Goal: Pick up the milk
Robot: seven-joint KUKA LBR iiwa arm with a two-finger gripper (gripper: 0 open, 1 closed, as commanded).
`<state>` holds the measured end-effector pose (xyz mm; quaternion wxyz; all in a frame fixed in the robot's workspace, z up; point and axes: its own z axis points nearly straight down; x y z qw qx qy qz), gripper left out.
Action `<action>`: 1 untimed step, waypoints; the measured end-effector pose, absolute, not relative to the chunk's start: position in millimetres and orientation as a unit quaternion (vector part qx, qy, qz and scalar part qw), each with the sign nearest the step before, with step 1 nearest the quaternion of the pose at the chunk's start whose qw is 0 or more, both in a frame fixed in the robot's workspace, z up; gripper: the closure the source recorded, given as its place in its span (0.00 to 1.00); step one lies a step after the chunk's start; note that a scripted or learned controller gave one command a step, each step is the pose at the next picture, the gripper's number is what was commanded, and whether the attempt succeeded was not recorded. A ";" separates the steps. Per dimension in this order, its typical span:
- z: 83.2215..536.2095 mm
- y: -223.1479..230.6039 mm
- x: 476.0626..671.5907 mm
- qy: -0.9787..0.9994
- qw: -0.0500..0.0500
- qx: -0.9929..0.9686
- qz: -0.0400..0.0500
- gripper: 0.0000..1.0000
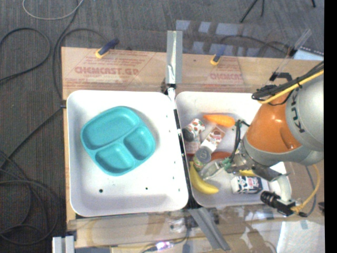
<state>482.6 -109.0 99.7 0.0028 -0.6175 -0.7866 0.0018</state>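
We've got the pincer (217,166) down in the right white bin (185,105), metal fingers (208,169) spread a bit with nothing gripped between them as far as we can see. Just beside it lies a curved yellow banana (201,183). The small white milk carton with dark print (248,184) lies on its side to the right, under the orange wrist band. An orange carrot (220,119) sits farther back. Left bin (73,141) holds a teal divided plastic plate (119,139).
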 end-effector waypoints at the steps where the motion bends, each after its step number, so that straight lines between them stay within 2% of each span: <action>1: 181.0 -91.6 483.4 -0.842 0.003 -0.540 0.001 0.00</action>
